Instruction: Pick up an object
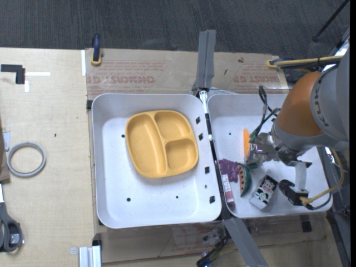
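My gripper (255, 153) reaches down into the right bin (228, 124), hanging from the grey arm with its orange band (300, 107). It sits just right of an orange carrot-like piece (246, 141) and above a watermelon slice (245, 181). A purple bunch of grapes (227, 166) lies to its left. A small black-and-white carton (264, 192) rests just below it. The wrist hides the fingertips, and nothing can be seen between them.
A yellow divided plate (162, 143) lies in the left bin (95, 166). A thin pen-like stick (226, 187) runs along the right bin's left wall. On the bench at far left are a grey tape ring (25, 159) and scissors (9, 233).
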### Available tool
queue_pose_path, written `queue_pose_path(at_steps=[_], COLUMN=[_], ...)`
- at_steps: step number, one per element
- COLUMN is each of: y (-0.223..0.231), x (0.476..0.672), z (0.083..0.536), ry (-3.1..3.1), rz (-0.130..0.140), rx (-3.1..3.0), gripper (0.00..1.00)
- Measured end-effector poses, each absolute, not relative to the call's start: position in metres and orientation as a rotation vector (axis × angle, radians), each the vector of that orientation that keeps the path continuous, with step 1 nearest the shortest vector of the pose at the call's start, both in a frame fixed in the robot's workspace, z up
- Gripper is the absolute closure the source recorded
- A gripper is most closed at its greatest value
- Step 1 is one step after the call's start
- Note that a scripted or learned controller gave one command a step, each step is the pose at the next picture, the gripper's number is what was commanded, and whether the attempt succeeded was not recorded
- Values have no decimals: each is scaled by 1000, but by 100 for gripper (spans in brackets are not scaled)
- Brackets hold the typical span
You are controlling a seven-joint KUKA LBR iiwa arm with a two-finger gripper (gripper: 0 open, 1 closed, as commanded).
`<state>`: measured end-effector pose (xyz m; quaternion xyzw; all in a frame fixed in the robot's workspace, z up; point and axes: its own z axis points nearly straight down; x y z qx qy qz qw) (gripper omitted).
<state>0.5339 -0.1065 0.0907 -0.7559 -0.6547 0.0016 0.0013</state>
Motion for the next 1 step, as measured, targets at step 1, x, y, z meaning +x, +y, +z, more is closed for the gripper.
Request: queue_pose_path(at_steps=[1], y=[-34], x=[581], z=[191], ry=[-1633], rz=[7], rx=[-2683], gripper=[100])
